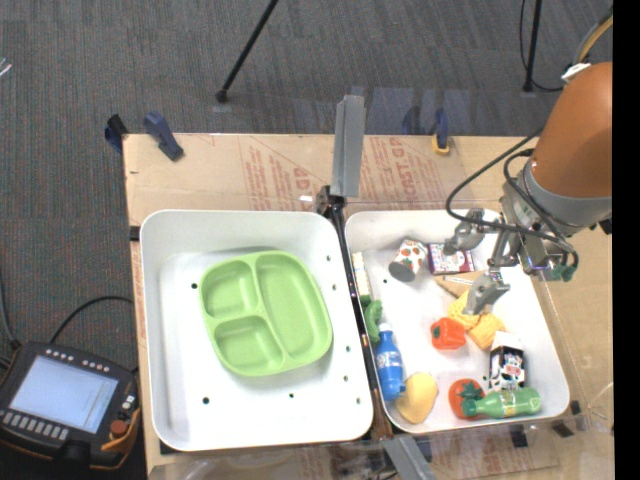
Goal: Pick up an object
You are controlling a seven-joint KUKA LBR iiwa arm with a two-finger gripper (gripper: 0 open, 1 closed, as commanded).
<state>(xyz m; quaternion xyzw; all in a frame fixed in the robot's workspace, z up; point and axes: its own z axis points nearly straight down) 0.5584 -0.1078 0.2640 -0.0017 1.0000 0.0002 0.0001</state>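
Observation:
My gripper point(476, 266) hangs over the right bin point(555, 340), in its upper right part. Its two grey fingers point(487, 293) stand apart, open, with nothing held between them. Just left of it lie a purple box point(450, 259) and a tan wedge point(453, 285). A yellow corn-like piece point(481, 326) sits right below the lower finger, next to an orange pepper point(448, 334). Farther left is a strawberry-patterned toy point(408, 258).
Near the bin's front lie a cow-patterned carton point(507, 366), a green bottle point(505, 403), a red tomato point(461, 395), a yellow fruit point(418, 396) and a blue bottle point(388, 360). The left bin point(160, 268) holds a green divided plate point(267, 311).

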